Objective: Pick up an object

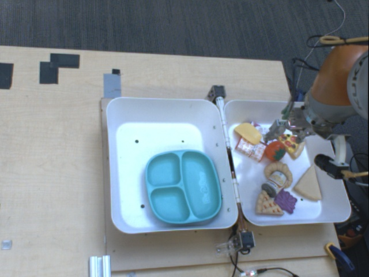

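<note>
Here, two white bins sit side by side on the bench. The left bin (124, 154) holds one turquoise three-compartment plate (183, 186), lying toward its 5 o'clock corner. The right bin (331, 209) holds seven small toy foods: a yellow cheese wedge (248, 133) at 11 o'clock, a red-and-white packet (251, 149) just below it, an orange-red piece (275, 150), a ring-shaped pastry (279, 172), a pizza slice (267, 203) at 6 o'clock, a purple grape bunch (286, 201) touching it, and a tan wedge (308, 184) at 4 o'clock. The gripper (286, 133) hangs over the bin's 12 o'clock area above the pile; I cannot tell how its jaws stand.
</note>
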